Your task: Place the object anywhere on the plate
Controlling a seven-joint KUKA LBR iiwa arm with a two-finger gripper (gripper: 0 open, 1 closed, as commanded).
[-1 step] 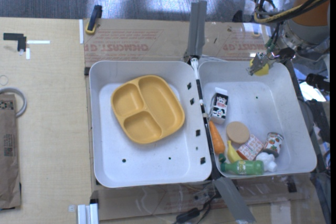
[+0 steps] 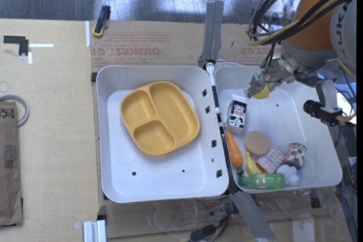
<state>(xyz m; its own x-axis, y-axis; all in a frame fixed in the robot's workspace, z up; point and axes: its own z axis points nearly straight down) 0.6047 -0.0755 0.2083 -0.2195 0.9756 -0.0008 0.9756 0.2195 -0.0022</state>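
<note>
1. Yellow, a small object [image 2: 261, 92] sits pinched at the tip of the tool [image 2: 258, 89], lifted over the right bin [image 2: 317, 178], upper right of frame.
2. The yellow divided plate [image 2: 160, 117] lies in the left bin [image 2: 113, 178], centre-left, well apart from the object; carrying it leftward comes next, I judge.
3. Milk carton [image 2: 236, 115], carrot [image 2: 233, 149] and green bottle [image 2: 261, 181] crowd the right bin's lower part.

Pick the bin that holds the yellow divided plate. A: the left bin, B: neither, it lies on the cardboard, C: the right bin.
A: the yellow plate lies inside the left bin, while the right bin holds the small items.
</note>
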